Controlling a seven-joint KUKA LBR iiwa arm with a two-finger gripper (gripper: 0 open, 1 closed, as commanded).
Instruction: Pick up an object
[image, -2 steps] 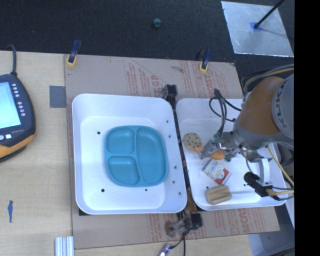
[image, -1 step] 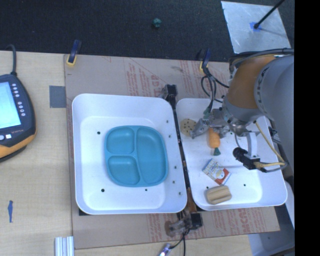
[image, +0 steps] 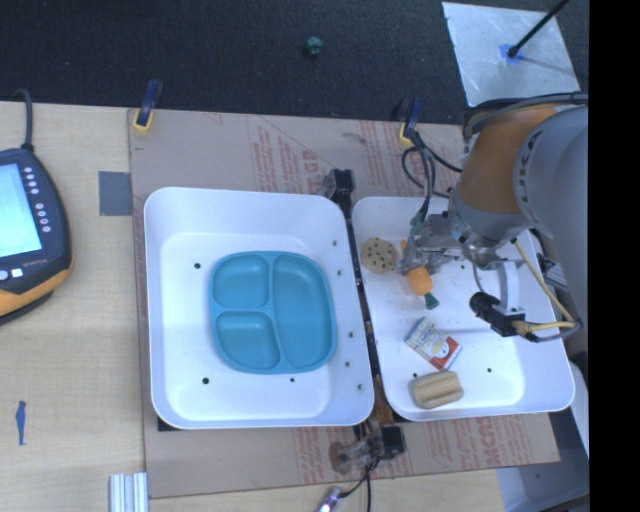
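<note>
Camera view: your claw (image: 432, 256) sits upper centre of the right bin (image: 540, 390); its state cannot be told. The orange carrot-shaped toy (image: 421, 282) lies just below it, near the round, holed cookie (image: 377, 254).

You look down from one fixed camera above the bench (image: 80, 400), tilted slightly, far enough back to take in both bins. The left bin (image: 170, 300) sits near centre, the right bin (image: 540, 385) toward 3 o'clock, where the arm (image: 530, 170) enters. Floor (image: 250, 50) lies at 12 o'clock.
</note>
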